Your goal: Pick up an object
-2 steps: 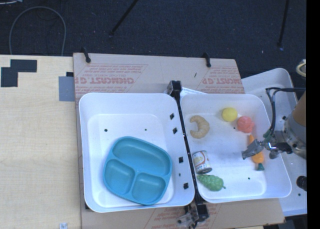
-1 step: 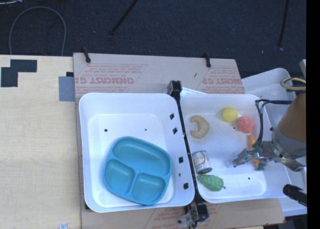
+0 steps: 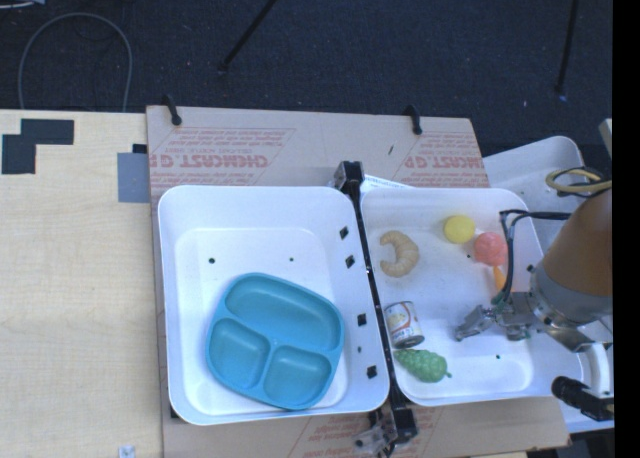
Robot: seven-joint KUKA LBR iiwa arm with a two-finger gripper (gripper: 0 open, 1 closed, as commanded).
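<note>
- I read this as a robotics lab, not a home.
- Two white bins point(image 3: 262, 208) sit on a cardboard sheet point(image 3: 300, 151) atop a plywood bench point(image 3: 70, 296).
- Loose cables point(image 3: 75, 31) and tripod legs point(image 3: 262, 8) cross the dark carpet point(image 3: 400, 46).

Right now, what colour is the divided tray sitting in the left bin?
Light blue. The divided tray shows best in the camera view, lying in the left bin.

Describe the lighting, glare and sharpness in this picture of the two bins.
In the camera view, light is even and soft; the white bins look bright but not blown out, the floor behind is dark, and shadows under the blue tray are faint. The whole frame is slightly soft, so the can label is unreadable and the pincer looks blurred.
</note>
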